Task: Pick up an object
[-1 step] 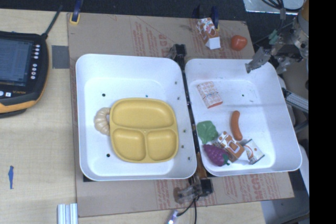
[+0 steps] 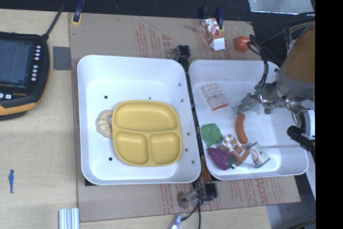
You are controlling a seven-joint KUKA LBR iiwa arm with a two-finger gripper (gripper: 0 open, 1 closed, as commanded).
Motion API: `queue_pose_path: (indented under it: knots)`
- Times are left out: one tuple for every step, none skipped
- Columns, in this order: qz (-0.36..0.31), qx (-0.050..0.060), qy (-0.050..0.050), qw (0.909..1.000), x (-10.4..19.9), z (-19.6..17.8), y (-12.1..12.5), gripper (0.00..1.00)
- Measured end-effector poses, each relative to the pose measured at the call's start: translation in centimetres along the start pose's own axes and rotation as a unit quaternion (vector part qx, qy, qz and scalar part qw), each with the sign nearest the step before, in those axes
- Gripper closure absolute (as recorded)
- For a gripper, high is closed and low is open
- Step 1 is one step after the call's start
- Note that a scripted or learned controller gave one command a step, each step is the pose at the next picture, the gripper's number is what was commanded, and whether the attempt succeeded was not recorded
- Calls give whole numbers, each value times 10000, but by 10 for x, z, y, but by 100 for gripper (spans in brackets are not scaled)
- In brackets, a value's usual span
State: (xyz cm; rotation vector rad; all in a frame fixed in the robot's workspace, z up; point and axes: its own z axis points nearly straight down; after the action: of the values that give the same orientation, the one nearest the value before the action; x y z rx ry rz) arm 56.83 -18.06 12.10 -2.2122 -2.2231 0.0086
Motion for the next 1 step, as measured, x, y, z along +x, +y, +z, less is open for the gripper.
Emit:
queue_pose_path:
  knots:
    - [-9,-14,-1,10000,38,30,-17,0]
